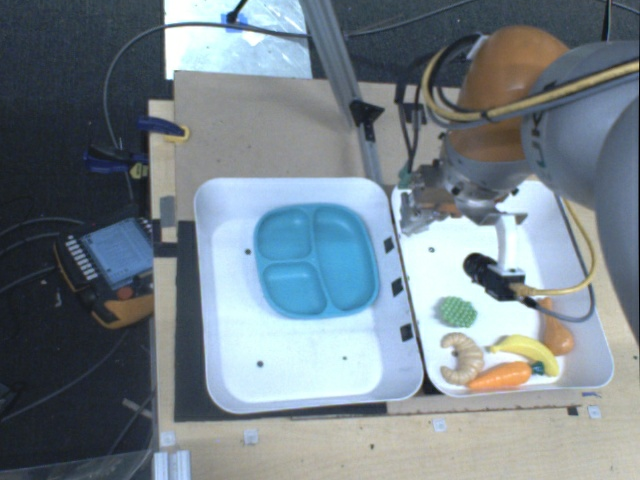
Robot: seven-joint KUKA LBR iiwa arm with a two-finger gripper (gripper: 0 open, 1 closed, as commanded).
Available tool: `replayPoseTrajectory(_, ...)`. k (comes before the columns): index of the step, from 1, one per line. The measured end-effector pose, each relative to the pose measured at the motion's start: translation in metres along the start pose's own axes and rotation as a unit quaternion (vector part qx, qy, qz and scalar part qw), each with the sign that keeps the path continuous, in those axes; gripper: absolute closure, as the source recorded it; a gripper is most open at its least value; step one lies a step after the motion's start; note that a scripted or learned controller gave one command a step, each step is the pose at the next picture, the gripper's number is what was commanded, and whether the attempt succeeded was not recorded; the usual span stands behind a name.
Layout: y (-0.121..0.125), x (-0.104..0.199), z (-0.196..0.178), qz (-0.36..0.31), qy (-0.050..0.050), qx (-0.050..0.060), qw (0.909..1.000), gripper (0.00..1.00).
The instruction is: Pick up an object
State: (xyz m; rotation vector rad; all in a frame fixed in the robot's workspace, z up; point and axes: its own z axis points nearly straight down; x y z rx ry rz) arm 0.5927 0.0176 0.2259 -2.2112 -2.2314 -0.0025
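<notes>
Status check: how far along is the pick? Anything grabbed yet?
Done: nothing that I can see. The green bumpy item, croissant, carrot and banana all lie at the near end of the right bin. In hand: the gripper hovers over that bin's far left corner, apart from them all. Left: move to an item, grasp it and lift it.

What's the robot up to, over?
Tool over right bin's top-left corner. Carrot, banana, croissant, green ball lie at bottom end, untouched. Nothing in the way.
</notes>
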Motion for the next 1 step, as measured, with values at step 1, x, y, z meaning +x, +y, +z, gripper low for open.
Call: replayPoseTrajectory(1,-0.0213,0.0485,-0.008,-0.001,0.001,0.001,1.0,1.0)
